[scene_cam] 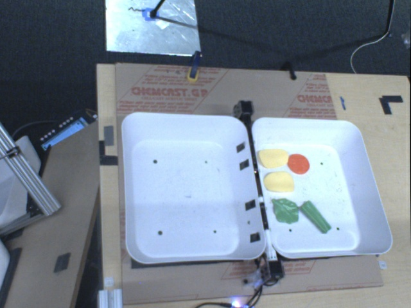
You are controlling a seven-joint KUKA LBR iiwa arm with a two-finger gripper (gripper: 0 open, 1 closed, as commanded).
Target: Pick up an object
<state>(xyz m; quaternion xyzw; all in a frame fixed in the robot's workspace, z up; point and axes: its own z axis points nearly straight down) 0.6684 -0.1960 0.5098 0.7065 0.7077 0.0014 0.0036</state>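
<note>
Orange and round, the disc (298, 164) is judged the best thing to be picked: it lies in the right bin (369, 172), just beside the upper yellow piece (273, 158) but apart from it, with bare floor on its far side. The lower yellow piece (279, 182) and the two green pieces (286, 210) (315, 216) lie close together near the divider, so they are better left. A descent from straight above should be made, the fingers set astride the disc's free sides. Whether the gripper is open or closed cannot be told. The left bin (186, 191) need not be visited.
</note>
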